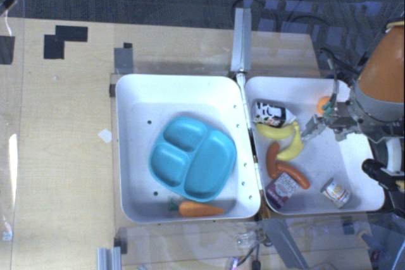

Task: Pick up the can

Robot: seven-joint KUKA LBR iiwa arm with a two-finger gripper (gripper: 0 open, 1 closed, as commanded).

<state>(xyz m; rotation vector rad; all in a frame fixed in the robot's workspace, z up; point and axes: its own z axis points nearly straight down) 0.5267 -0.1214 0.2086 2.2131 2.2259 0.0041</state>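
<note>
One can (335, 192), one banana (286, 138), two sausages (286, 167) — tool (314, 127) grip unclear.

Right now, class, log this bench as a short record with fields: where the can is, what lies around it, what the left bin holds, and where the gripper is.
can: lying near the front right corner of the right bin
right bin also holds: banana, two sausages, black-and-white carton, dark packet
left bin holds: blue divided plate, carrot
gripper: over the right bin, beside the banana, apart from the can
task state: can not yet picked up
</note>
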